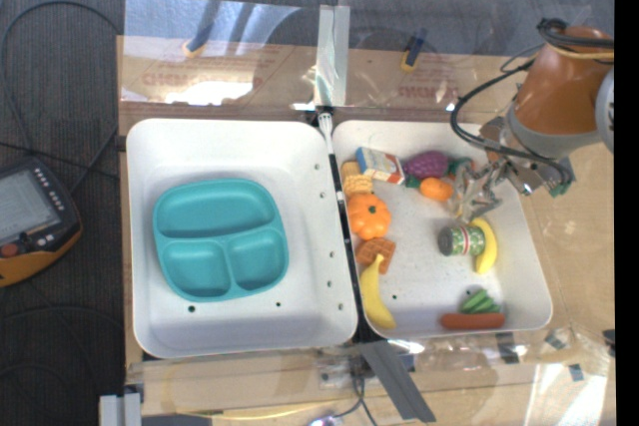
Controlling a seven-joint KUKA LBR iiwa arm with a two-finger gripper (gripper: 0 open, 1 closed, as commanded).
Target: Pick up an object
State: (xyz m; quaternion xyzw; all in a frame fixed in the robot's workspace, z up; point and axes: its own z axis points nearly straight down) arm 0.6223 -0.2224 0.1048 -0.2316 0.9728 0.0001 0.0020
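Hand (477, 198) hovers just above can (460, 240); grip state seemingly unclear.

One fixed camera looks down at a slant from above the near side. It frames both shallow white plastic bins (150, 314), left and right.

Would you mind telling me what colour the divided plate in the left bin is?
The divided plate is teal, clearest in the camera view.
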